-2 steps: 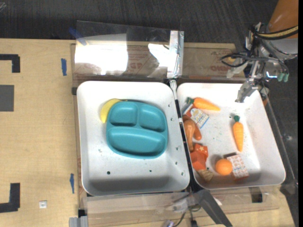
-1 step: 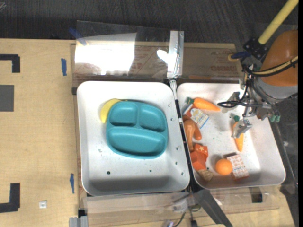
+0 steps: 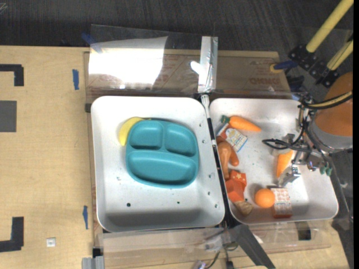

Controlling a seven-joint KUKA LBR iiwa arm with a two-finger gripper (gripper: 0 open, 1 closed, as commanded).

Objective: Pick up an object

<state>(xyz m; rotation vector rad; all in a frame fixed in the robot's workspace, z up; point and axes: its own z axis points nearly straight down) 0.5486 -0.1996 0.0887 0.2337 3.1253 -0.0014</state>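
Note:
The right bin holds several small items. A carrot lies at its far left, with a white and red packet just below it. An orange ball sits near the front, beside a red and white box. My gripper is low over the right half of this bin, reaching in from the right. An orange wedge-shaped piece lies right against the gripper's left side. Whether the gripper grips it is unclear from here.
The left bin holds a teal divided plate with a yellow item peeking out at its upper left. More orange and red pieces crowd the right bin's left wall. Black cables trail by the wrist.

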